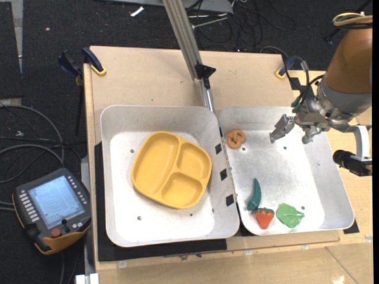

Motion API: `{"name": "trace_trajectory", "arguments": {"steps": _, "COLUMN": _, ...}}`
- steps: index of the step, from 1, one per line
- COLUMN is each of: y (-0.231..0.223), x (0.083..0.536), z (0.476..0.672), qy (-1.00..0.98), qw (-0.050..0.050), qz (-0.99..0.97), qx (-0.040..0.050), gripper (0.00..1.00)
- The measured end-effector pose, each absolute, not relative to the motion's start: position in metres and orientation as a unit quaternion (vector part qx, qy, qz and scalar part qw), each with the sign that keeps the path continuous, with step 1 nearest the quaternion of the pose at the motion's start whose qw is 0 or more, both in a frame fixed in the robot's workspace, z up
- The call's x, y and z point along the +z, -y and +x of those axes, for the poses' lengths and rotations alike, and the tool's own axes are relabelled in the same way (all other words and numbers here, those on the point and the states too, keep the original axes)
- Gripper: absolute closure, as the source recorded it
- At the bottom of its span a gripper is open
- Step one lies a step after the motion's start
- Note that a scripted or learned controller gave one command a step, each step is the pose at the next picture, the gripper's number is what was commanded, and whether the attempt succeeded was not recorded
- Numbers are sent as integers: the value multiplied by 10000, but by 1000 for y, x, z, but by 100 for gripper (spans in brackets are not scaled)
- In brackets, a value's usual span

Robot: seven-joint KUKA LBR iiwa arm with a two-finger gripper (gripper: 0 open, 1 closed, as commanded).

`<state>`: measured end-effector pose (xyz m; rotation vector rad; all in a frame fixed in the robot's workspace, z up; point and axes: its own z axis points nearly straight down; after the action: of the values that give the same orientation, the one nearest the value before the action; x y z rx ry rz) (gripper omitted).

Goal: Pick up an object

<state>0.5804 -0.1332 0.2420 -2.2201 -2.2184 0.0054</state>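
The right bin point(296, 170) holds a small brown pretzel point(235, 138) near its far left corner. A teal pepper-shaped toy point(254, 194), a red strawberry point(265, 218) and a green leaf-like piece point(289, 215) lie near its front edge. My gripper point(294, 131) hangs above the far part of the right bin, to the right of the pretzel. Its two fingers stand spread apart with nothing between them. A yellow divided plate point(172, 169) lies in the left bin point(118, 218).
A metal pole point(185, 31) slants down to the ridge between the bins. Clamps sit at the bench's far corners point(95, 64). A teach pendant point(50, 209) rests on the floor at left. The arm's orange band point(354, 52) rises at the right.
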Motion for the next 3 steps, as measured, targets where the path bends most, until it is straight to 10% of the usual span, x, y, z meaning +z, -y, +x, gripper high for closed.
{"name": "trace_trajectory", "arguments": {"steps": 2, "y": 132, "x": 119, "z": 583, "qy": 7068, "qw": 29, "qz": -7074, "qx": 22, "gripper": 0}}
{"name": "trace_trajectory", "arguments": {"steps": 3, "y": 132, "x": 133, "z": 585, "qy": 7071, "qw": -7, "qz": -7071, "qx": -1, "gripper": 100}}
